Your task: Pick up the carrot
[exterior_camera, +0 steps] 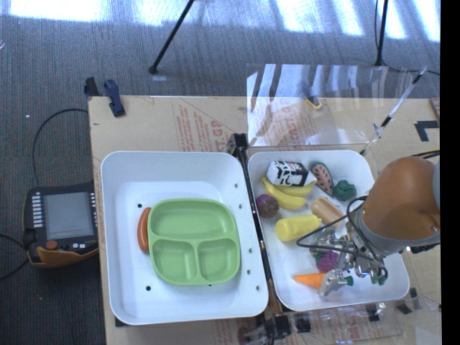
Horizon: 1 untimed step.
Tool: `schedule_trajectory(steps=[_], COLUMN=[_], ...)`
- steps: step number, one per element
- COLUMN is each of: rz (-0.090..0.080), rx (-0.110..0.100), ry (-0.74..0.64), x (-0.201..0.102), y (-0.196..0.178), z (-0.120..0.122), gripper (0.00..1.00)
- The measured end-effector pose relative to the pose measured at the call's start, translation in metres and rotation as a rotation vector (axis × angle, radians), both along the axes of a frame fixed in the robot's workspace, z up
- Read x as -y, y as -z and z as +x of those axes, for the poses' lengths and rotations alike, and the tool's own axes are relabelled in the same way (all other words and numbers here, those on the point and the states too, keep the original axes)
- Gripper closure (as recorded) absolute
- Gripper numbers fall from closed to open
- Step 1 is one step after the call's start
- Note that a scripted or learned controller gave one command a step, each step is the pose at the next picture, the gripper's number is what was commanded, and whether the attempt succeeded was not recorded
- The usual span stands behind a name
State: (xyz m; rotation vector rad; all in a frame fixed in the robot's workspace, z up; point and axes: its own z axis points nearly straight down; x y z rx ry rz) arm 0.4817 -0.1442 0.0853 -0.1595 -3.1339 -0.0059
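Floor: grey carpet lies around your table, with tripod legs standing at the top and a pendant on the carpet to the left.
Table: brown board, carrying two white bins side by side; a clear sheet lies behind the right one.
Left bin: you see a green plate with three compartments, and a hot dog touching its left edge.
Right bin: crowded with toy food.
Carrot: lies flat near the front of the right bin, its tip pointing left, just left of the claw.
Claw: low over the front of the right bin, just beside the carrot's thick end; you cannot tell from this angle whether its fingers stand apart or together, and the carrot is not seen between them.
Arm: its orange band covers the bin's right side, cables trailing below it.
Crowding: a purple piece sits just behind the carrot, partly under the cables; a yellow pepper lies further back.
Further back: a banana, a milk carton, a melon slice, a green piece, a tan roll and a dark round fruit by the left wall.
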Motion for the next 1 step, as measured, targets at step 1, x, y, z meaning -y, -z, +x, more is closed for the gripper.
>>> schedule_trajectory(steps=[1], rz=[0.002], rx=[0.000], ry=[0.005], x=[-0.0667], y=[-0.0001], z=[-0.0059], gripper=[0.00])
